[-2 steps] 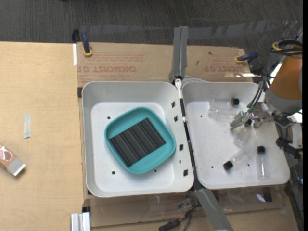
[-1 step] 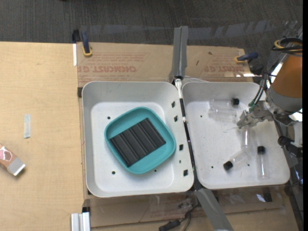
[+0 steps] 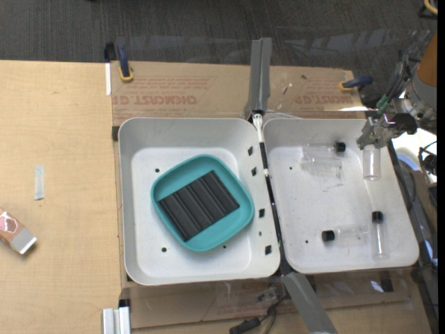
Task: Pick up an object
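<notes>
My gripper [image 3: 374,135] hangs over the far right corner of the right bin [image 3: 292,256]. A clear tube [image 3: 372,164] runs straight down from the gripper's tip, and its upper end is hidden by the gripper. Whether the tube is gripped or lying on the bin floor is unclear. Three more clear tubes with black caps lie in this bin: one at the back [image 3: 321,157], one at the front middle [image 3: 344,236], and one at the front right [image 3: 379,236]. In the left bin [image 3: 132,256] sits a teal tray [image 3: 240,218] with a black ridged insert [image 3: 198,202].
A grey metal divider bar [image 3: 260,75] stands behind the gap between the bins. Clamps [image 3: 124,67] hold the cardboard sheet at the back. A small packet [image 3: 15,232] and a strip [image 3: 39,183] lie on the wooden bench at left. Cables [image 3: 407,186] run along the right bin's outer edge.
</notes>
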### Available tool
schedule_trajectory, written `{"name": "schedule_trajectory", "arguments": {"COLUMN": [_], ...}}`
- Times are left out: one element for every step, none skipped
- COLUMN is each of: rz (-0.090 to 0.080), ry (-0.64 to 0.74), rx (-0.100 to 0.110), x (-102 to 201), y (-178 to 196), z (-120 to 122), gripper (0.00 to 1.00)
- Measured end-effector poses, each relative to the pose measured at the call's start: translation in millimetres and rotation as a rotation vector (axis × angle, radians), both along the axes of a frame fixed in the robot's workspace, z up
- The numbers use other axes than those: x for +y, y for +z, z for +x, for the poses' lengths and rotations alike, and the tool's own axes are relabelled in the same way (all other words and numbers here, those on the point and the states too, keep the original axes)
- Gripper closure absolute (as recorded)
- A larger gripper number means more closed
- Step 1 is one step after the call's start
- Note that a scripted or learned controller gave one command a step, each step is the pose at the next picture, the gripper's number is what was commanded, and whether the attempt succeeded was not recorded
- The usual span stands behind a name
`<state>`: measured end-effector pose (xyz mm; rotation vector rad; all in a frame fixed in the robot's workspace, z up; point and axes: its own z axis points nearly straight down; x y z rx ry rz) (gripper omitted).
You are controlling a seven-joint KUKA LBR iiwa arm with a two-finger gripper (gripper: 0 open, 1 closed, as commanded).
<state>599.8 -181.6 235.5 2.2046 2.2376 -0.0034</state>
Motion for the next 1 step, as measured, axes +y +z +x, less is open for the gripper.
{"name": "schedule_trajectory", "arguments": {"rz": [0.000], "ry": [-0.055], "rx": [0.000], "x": [68.6], "y": [9.2], "z": [42.4], "gripper": [1.00]}}
